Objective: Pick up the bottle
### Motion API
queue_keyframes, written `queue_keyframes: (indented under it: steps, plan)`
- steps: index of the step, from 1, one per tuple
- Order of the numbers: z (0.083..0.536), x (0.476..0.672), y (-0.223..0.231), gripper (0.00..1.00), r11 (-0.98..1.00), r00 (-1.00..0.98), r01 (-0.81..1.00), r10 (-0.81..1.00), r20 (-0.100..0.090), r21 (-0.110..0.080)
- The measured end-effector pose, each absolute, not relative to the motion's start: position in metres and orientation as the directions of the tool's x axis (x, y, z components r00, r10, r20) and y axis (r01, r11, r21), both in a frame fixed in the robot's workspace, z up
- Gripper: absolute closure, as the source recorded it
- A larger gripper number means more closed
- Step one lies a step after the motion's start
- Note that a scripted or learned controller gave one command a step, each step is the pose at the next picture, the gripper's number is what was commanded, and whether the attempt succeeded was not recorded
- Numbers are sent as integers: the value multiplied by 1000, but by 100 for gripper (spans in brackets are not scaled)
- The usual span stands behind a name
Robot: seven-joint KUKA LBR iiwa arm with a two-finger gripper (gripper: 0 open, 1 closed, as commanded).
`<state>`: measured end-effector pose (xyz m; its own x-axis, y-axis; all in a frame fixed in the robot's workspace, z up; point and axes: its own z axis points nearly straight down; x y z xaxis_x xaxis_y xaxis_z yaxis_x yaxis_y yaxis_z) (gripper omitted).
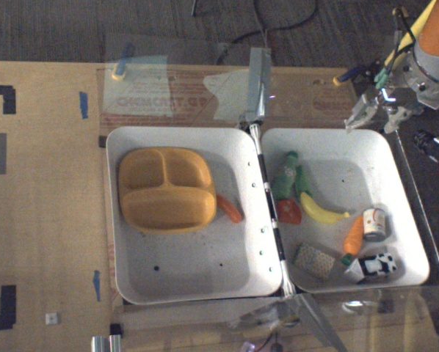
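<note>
Nearest, a black-and-white toy (pixel 377 266); beyond, the green bottle (pixel 285 176) at the right bin's (pixel 403 167) left wall. Farthest, the gripper (pixel 377 112), jaws spread, empty, above the rim: approach pending; next, travel left, descend.

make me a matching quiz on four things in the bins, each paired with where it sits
Things:
1. green plastic bottle
2. orange divided plastic tray
3. yellow toy banana
4. black-and-white toy cow

Places:
A. left bin, upper left part
B. right bin, near right corner
C. right bin, against its left wall
D. right bin, around the middle

Pairs: 1-C, 2-A, 3-D, 4-B
</note>
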<state>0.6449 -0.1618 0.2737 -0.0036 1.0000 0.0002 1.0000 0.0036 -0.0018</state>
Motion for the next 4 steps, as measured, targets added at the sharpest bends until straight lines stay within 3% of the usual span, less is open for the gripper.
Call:
queue_keyframes:
  steps: [1,2,3,4]
  plan:
    - [361,630,-121,0,-237,237,972,972,-2,0]
    - [370,632,-119,100,-231,231,973,973,-4,1]
    - [338,646,-88,100,111,-111,994,994,0,-2]
    - [417,596,-162,100,14,-14,1000,1000,-2,0]
